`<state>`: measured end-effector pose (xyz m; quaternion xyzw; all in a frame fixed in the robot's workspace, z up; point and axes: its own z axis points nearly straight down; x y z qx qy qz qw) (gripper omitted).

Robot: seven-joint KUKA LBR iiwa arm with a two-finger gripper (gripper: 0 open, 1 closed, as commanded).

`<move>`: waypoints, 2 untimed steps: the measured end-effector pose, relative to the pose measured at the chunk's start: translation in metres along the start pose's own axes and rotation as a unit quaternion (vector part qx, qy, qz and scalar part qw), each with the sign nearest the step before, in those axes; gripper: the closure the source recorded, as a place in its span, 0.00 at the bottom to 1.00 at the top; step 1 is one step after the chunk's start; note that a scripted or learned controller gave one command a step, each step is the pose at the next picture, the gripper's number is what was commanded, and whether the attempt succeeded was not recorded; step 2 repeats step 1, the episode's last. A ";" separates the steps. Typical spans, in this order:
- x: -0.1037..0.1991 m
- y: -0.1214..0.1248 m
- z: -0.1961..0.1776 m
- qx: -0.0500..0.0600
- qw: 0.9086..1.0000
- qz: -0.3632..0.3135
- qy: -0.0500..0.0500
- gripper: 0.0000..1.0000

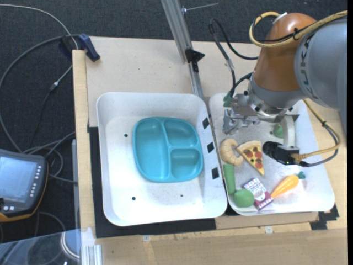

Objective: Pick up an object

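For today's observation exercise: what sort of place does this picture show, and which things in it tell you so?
Probably a robotics lab test bench: a grey and orange robot arm reaches over two white bins, toy food such as a pizza slice and carrot lies in one, and a control pendant sits nearby.

Both bins are white: the left bin (pixel 110 164) carries a turquoise divided tray (pixel 167 149), and the right bin (pixel 320 175) carries a tan croissant (pixel 230 151), a yellow pizza slice (pixel 253 154) dotted with red rounds, an orange carrot (pixel 287 185) with a green top, a green vegetable (pixel 234 186) and a purple-and-white packet (pixel 259 192) near its front edge. The arm (pixel 300 48) is grey with an orange band.
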<state>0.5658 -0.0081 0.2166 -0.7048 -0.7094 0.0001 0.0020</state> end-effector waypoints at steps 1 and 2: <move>0.057 0.020 0.003 -0.002 1.000 0.000 0.000 1.00; 0.057 0.020 0.003 -0.002 1.000 0.000 0.000 1.00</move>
